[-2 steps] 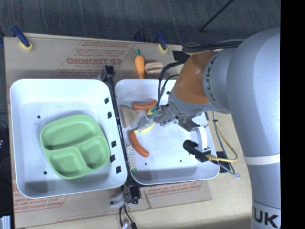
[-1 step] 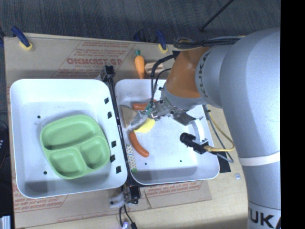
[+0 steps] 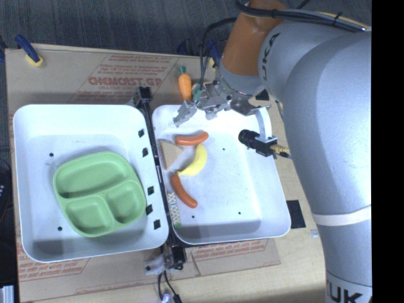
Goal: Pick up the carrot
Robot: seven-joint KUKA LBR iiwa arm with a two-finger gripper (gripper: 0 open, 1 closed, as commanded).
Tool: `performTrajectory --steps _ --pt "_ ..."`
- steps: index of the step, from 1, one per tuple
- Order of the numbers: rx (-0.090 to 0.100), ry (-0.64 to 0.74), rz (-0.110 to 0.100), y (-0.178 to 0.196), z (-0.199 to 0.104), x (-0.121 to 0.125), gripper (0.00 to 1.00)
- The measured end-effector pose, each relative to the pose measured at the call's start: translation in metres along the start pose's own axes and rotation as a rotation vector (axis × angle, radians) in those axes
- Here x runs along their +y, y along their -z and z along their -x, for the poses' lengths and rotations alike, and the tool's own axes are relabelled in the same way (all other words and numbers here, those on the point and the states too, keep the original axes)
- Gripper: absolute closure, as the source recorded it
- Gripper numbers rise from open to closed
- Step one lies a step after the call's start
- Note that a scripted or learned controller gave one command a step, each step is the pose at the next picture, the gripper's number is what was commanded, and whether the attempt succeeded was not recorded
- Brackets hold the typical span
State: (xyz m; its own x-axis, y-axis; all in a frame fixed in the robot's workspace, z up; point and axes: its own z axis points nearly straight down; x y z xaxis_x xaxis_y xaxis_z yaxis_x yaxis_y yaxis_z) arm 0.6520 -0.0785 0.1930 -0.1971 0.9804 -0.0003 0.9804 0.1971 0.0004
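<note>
Though the carrot (image 3: 184, 86) at twelve o'clock looks light, stiff and smooth (a plastic toy, I judge), best taken across its thick orange middle, it sits by the gripper (image 3: 189, 109), whose state I cannot tell, above the right bin (image 3: 265, 201) holding two sausages (image 3: 191, 139), a banana (image 3: 197, 161) and bread (image 3: 169, 153), while the left bin (image 3: 31, 169) holds a green tray (image 3: 98, 192).

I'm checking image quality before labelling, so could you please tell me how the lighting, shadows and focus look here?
Camera view: even, soft light; faint shadows beside the banana and inside the right bin; slight softness throughout; the carrot stays legible beyond the bin's far rim, near the pincer; the grey arm is bright but not blown out.
</note>
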Motion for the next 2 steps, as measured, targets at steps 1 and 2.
performTrajectory --steps 1,2 --pt "0.0 -0.242 -0.002 0.077 0.023 0.0 0.0" --pt "0.001 -0.562 -0.007 0.042 0.071 -0.01 0.0"
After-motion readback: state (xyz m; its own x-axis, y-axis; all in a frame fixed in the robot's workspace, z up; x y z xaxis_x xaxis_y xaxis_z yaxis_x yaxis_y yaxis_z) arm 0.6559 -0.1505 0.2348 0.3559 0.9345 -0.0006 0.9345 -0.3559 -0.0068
